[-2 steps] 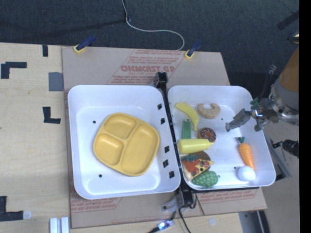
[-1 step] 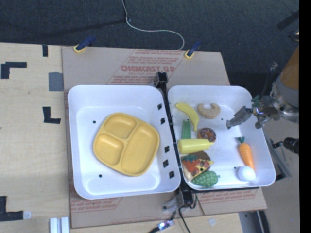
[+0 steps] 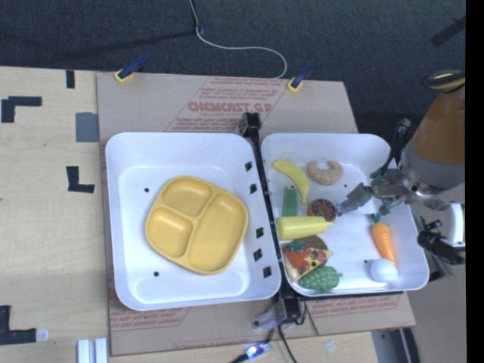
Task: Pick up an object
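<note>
Overall, bench (image 3: 45, 203) is light wood with black tape marks, and a cardboard sheet (image 3: 227, 104) lies under both bins. Left bin (image 3: 125, 157) holds a yellow divided plate (image 3: 197, 224), sitting flat near its centre, three compartments showing. Right bin (image 3: 355, 144) carries the loose items.

Arm (image 3: 442, 138) enters from the right edge, orange band uppermost, grey wrist over the bin's right rim. Gripper (image 3: 361, 197) is low over the right bin's middle, fingers pointing left toward the items. Fingers look parted a little with nothing between them; how wide they are set is hard to read at this slant.

Items in right bin, larger to smaller:
- banana (image 3: 293, 177), upper left, curved, beside the divider.
- yellow corn cob (image 3: 303, 226), lying across, left end near the divider.
- pizza slice (image 3: 305, 255), just below the corn.
- green leafy piece (image 3: 321, 279), at the front wall, touching the pizza slice.
- green stick (image 3: 290, 200), upright between banana and corn.
- carrot (image 3: 384, 240), right side, below the gripper, apart from it.
- beige pastry (image 3: 326, 172), near the back, right of the banana.
- brown doughnut (image 3: 321, 208), just left of the fingertips, not touching as far as can be seen.
- white ball (image 3: 383, 271), front right corner.
</note>
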`<control>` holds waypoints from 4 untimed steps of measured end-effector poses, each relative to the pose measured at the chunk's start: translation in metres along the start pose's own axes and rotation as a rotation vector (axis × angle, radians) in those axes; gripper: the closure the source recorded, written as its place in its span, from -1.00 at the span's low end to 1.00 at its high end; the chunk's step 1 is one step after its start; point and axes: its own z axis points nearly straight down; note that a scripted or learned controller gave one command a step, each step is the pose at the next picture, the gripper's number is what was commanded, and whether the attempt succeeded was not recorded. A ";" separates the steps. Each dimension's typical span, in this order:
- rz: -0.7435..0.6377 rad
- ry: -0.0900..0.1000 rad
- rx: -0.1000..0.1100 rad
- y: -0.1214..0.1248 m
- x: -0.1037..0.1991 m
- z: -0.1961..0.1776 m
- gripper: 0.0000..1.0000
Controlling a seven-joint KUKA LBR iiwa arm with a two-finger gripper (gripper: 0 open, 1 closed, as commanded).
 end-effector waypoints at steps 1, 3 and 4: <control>0.000 0.000 0.000 -0.007 0.008 0.049 -1.00; 0.000 -0.003 -0.008 -0.006 0.008 0.089 1.00; 0.000 -0.001 -0.009 -0.007 0.012 0.046 1.00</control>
